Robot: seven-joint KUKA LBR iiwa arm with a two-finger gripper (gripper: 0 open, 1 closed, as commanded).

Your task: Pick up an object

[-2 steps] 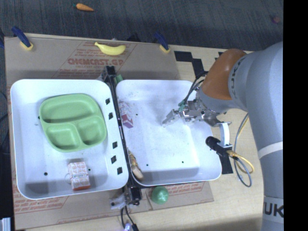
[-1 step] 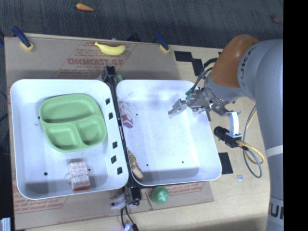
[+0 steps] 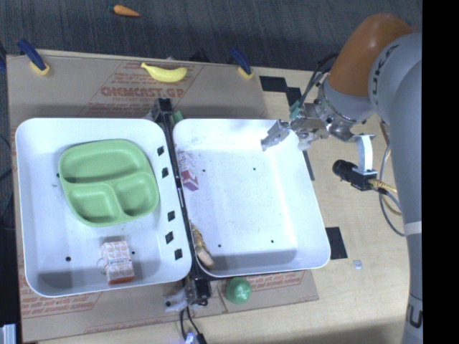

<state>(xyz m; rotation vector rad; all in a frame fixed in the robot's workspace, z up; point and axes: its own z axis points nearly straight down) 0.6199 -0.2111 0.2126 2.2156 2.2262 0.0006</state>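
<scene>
Red-and-white packet [image 3: 188,170] lies against the right bin's [image 3: 287,213] left wall; we should lower the end effector [image 3: 276,136], whose state we cannot tell, squarely over it; wall crowds the grasp.

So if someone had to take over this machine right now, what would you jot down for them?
Gripper: over the right bin's upper right corner, nothing visible between its fingers.
Left bin: green divided tray, small packaged item near the front.
Right bin: red-and-white packet by the left wall, a small tan item at the front left corner.
Outside the bins: banana behind them, green ball in front.
Done: nothing picked up.
Left: grasp one object and lift it.
</scene>
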